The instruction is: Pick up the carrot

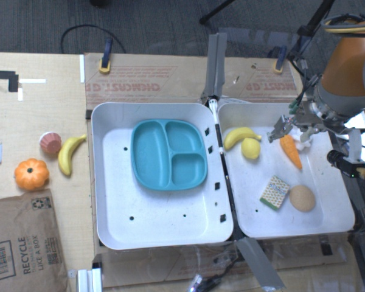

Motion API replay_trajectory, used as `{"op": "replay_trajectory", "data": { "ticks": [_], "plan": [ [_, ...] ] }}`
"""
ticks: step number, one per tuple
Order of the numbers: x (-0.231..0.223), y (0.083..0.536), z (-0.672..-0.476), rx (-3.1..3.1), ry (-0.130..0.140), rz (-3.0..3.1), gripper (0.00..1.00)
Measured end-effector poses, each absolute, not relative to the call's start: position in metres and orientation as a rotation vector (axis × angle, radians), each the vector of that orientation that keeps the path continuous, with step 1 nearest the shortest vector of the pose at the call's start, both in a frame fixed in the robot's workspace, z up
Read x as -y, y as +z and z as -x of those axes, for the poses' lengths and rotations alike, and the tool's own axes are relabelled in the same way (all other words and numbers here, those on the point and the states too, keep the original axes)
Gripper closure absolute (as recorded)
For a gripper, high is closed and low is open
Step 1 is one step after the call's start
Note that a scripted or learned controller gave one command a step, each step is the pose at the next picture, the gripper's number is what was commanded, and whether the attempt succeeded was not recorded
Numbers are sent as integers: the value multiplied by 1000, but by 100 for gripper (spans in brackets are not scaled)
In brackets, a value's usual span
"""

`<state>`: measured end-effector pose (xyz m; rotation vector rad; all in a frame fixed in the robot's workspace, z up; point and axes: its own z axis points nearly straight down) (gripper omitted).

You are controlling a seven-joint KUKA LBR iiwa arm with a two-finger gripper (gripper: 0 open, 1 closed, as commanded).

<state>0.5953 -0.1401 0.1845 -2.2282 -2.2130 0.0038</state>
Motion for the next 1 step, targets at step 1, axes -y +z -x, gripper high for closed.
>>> {"op": "replay_trajectory", "data": {
  "ticks": [1],
  "plan": [
    [162, 93, -634, 2243, -9, 2194, 0]
  ]
}}
